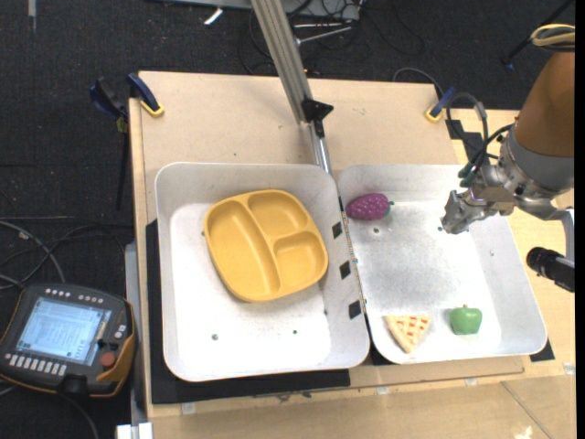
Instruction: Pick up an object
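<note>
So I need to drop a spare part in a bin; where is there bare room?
The right white bin is bare mid-floor, between the purple grape bunch, waffle-patterned slice and green pepper. The left bin's yellow divided plate crowds it.

Yellow tray [266, 243], purple grapes [367, 207], green pepper [466, 319], perhaps orange-checked waffle [408, 330].

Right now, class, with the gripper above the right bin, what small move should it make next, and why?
Probably a short move towards the purple grapes before descending. The gripper sits over bare floor of the right bin, holding nothing, and the grapes look nearer than the green pepper or the pizza slice.
</note>
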`<state>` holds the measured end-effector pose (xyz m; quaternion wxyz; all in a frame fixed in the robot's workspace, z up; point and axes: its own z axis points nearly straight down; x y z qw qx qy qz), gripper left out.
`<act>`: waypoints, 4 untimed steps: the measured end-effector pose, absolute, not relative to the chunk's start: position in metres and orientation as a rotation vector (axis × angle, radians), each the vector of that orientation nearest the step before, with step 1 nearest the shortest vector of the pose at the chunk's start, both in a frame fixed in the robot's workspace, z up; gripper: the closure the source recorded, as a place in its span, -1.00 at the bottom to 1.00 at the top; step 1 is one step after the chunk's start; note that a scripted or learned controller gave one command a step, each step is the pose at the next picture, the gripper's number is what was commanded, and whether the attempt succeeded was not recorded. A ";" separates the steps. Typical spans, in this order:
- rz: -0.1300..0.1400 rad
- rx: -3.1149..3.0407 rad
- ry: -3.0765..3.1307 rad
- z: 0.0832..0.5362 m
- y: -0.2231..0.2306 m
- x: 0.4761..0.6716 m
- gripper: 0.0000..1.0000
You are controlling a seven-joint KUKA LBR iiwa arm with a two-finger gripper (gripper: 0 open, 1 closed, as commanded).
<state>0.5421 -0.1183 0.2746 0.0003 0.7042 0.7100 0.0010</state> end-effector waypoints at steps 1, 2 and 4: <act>0.001 2.212 2.231 0.272 -0.067 0.551 1.00; 0.002 2.213 2.229 0.269 -0.026 0.568 1.00; 0.001 2.213 2.230 0.238 0.085 0.600 1.00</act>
